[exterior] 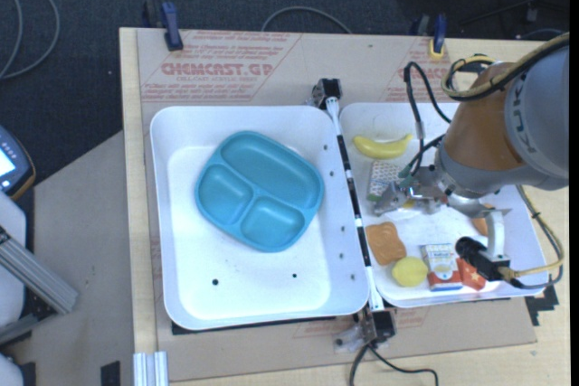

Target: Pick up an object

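Arm low over the right bin, nothing visibly gripped.

Nearest you in the right bin [534,271] lie a yellow ball [409,271], carton [441,263] and tan slice [385,241]; the gripper [395,191] hovers mid-bin by its left wall, its grip you cannot tell; the banana [382,145] sits farthest; the blue plate [260,190] fills the left bin [181,240].

The bench [226,72] has a pale board top printed with red lettering. 2 shallow white bins lie directly on it, touching side by side: the left bin [172,221] toward 9 o'clock, the right bin [534,262] toward 3 o'clock. 2 blue clamps [169,19] grip its 12 o'clock edge.
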{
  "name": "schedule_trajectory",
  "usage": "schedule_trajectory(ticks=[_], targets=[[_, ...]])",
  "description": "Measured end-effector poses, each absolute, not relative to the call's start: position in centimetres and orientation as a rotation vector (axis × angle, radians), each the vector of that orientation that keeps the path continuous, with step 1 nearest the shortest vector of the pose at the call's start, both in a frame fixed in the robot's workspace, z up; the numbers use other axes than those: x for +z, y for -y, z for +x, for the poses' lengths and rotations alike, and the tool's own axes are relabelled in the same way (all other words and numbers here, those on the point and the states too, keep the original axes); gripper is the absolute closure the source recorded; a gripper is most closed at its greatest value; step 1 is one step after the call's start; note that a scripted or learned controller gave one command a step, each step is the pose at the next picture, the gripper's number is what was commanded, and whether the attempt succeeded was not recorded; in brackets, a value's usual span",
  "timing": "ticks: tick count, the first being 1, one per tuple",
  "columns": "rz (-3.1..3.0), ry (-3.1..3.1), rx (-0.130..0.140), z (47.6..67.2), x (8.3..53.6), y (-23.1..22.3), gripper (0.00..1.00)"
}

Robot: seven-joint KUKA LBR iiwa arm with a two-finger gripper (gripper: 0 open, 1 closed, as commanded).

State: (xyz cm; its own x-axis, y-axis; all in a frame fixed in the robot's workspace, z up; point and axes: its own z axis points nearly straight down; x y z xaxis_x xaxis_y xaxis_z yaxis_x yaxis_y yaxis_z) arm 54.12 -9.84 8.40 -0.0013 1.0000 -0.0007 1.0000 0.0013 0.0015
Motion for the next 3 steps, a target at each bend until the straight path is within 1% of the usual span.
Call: schedule_trajectory(ticks=[1,2,3], targets=[[2.216,-2.222,0.003,59.5,8.5,9.3,0.0],[2.216,-2.216,0.007,59.5,9.8,9.4,1.0],[2.217,-2.217,0.005,59.5,9.7,9.4,0.0]])
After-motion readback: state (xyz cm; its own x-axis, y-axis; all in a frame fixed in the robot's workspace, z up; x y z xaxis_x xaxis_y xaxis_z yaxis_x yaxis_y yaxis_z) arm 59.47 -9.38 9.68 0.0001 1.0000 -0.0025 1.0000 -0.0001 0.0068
